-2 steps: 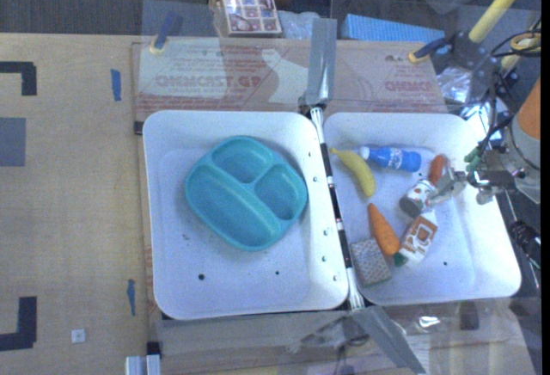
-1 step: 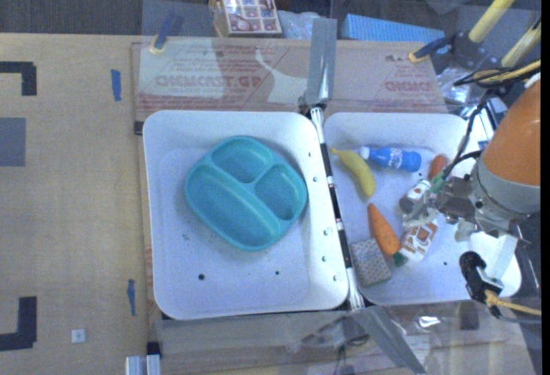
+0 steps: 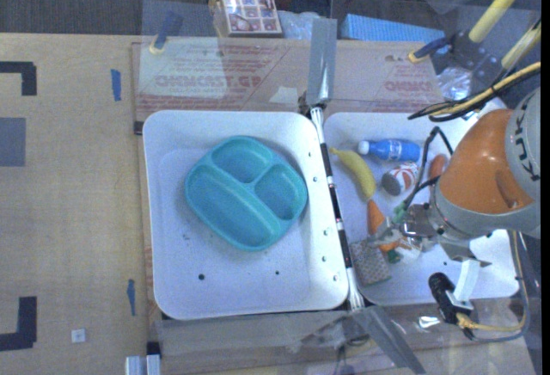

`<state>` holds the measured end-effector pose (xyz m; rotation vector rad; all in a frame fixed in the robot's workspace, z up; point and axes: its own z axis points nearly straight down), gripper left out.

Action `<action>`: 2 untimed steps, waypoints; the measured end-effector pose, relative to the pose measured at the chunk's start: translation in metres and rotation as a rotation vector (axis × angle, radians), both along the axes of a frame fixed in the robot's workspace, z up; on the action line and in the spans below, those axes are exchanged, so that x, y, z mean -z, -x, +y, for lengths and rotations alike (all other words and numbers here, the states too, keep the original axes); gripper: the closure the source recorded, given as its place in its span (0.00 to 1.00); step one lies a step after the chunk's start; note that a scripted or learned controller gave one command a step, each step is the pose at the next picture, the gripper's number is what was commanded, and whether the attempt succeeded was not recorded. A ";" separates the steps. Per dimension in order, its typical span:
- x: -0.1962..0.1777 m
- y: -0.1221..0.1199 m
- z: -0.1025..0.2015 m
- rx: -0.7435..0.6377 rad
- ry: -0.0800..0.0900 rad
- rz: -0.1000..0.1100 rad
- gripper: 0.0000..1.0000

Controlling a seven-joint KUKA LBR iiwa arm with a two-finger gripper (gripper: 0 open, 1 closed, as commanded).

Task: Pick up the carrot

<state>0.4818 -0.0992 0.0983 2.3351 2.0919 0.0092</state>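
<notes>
Reaching in over the right-hand shallow white plastic bin (image 3: 507,274), the grey arm with its orange band (image 3: 481,175) carries the two-finger gripper (image 3: 404,231) low among the objects there. Whether its jaws are spread, pressed together or pinching anything cannot be told, since the wrist and its cables cover them.

The small orange tapered carrot (image 3: 375,216) lies in that same bin, just beside the gripper on the side away from the arm, pointing up the bin; it is very near the tool, but contact cannot be made out. A second orange scrap with a green bit sits right under the tool, too blurred to identify.

Counted around the tool: one carrot; one yellow curved banana (image 3: 358,171) beyond the carrot, farther from the arm and up the bin; one blue plastic bottle with a white cap (image 3: 391,149) above the tool, past the banana's upper end; one grey and red rounded object (image 3: 399,178) between bottle and tool; one grey mesh-patterned square pad (image 3: 370,262) below the tool, near the bin's dividing wall. Two white bins in all; the left white bin (image 3: 172,279), well away from the tool, holds one teal three-compartment plastic plate (image 3: 247,191).
</notes>
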 end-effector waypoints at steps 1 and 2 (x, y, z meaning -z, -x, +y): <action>-0.011 -0.001 -0.001 0.002 0.002 -0.005 1.00; -0.086 -0.051 0.060 0.101 -0.001 0.010 1.00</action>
